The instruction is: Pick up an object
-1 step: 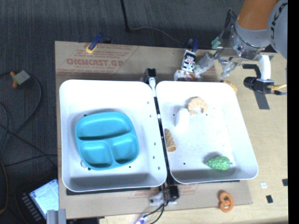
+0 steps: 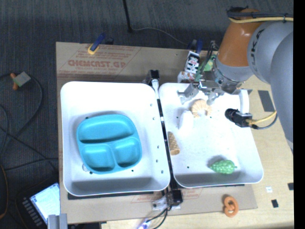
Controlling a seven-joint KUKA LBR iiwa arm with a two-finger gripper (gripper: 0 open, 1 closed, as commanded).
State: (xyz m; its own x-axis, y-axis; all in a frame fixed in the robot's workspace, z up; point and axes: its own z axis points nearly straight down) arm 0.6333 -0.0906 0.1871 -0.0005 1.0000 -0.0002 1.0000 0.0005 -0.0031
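Note:
In the right bin (image 2: 248,168), near its far edge, lies a tan, shell-like pastry toy (image 2: 201,108). My gripper (image 2: 198,95) hangs just above and behind it, open, with one finger (image 2: 185,94) to the toy's left and the other (image 2: 212,96) to its right. Nothing sits between the fingers. A green bumpy toy (image 2: 223,166) rests near the bin's front right corner. A brown oblong piece (image 2: 173,143) lies against the bin's left wall. A small white object (image 2: 186,120) sits just left of the pastry toy.
The left bin (image 2: 71,99) holds a blue divided plate (image 2: 109,143). A black fitting with a yellow cable (image 2: 237,116) hangs over the right bin's right side. An orange ring (image 2: 230,205) lies on the bench in front of the bins.

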